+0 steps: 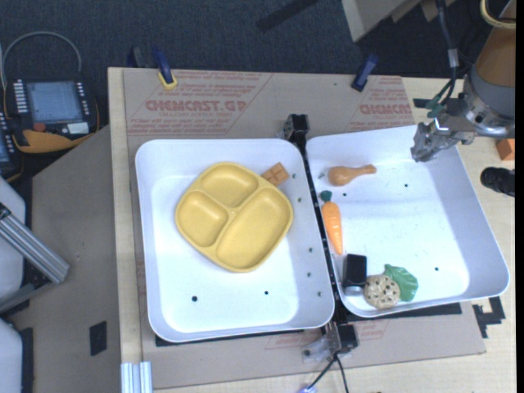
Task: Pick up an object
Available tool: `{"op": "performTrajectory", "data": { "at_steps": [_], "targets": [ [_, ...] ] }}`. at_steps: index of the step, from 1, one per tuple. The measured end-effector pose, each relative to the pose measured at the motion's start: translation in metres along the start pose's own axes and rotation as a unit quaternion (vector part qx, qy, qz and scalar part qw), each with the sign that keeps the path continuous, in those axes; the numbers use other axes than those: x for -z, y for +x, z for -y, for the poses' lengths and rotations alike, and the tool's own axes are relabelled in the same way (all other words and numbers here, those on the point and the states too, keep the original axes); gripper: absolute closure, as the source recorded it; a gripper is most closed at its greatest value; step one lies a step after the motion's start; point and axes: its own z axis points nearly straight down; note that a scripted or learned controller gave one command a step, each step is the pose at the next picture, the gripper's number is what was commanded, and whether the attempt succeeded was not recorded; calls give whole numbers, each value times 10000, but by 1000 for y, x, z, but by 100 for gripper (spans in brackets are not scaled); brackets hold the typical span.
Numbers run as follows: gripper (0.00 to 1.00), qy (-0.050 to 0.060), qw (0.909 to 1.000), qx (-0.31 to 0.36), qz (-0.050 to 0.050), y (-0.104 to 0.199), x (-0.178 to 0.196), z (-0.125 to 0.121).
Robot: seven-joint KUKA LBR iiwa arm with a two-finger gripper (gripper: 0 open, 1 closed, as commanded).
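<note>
Yellow plastic dominates the left bin [164, 301], where a 3-compartment plate [234, 216] is lying flat with a small brown block [276, 173] touching its upper right rim. The plate looks light and stiff, but broad and smooth, so a 2-finger grip would probably have to pinch its rim.

Moving right across the divider, the right bin [458, 244] is holding 5 small toy foods along its left side: a tan drumstick [351, 173] near the top, an orange carrot [332, 226] lying lengthwise just below it, then a black block [354, 269], a speckled cookie [381, 290] and a green leafy piece [404, 282] crowding together at the bottom corner. The drumstick and carrot appear light, rigid and slightly slick; each sits apart from its neighbours, and the drumstick's narrow shaft or the carrot's middle would likely offer the surest hold.

Farthest right, the gripper [426, 147] is hanging over the right bin's upper edge, well apart from every item and carrying nothing; whether its fingers are spread or closed cannot be told.
</note>
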Motion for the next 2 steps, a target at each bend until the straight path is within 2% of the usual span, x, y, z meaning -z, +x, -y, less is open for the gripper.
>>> {"op": "performTrajectory", "data": {
  "at_steps": [1, 2],
  "targets": [
    [100, 40, 10000, 24, -20, 57, 4, 1],
    [100, 60, 10000, 27, -26, 108, -15, 2]
  ]
}}
